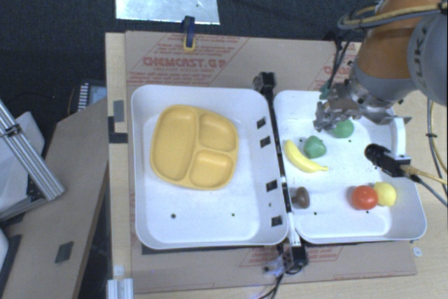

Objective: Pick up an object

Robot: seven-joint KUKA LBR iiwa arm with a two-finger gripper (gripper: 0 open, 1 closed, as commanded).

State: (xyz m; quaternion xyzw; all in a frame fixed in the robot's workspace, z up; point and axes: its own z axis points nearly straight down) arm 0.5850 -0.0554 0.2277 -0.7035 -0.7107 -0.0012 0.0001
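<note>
Arm's in from the right, gripper (329, 124) low over the right bin (350, 229), right at a green object (344, 128) that peeks out just beside it. Looks like the chosen target, though whether it's gripped I cannot tell; the wrist hides the contact. Just below sit a second green piece (315, 146) and the banana (304, 158). Further off, tomato (363, 197) and lemon (385, 193). Well left, the yellow tray (194, 146).
</note>
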